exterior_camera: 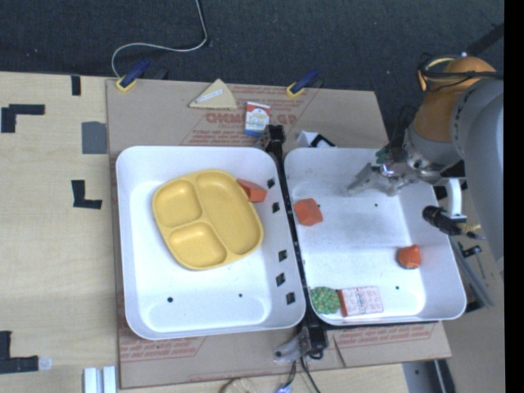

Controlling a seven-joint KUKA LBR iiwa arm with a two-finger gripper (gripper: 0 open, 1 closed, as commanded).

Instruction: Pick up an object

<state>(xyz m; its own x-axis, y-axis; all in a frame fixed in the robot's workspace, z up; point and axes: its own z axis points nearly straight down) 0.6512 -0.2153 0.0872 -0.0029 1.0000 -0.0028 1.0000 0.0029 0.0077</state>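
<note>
Camera view shows the wooden bench (49, 244) under two glossy white bins: the left bin (135, 301) holds a yellow three-compartment plate (206, 218); the right bin (385, 301) holds a printed flat packet (360, 300), a knobbly green piece (324, 300) and orange chunks (308, 212). Whether the gripper (366, 181) is open or closed, I cannot tell; it hangs over the right bin's far part.

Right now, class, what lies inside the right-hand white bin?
Inside the right bin: two orange pieces, a green item and a red-and-white packet. The arm's end covers part of its far side.
</note>
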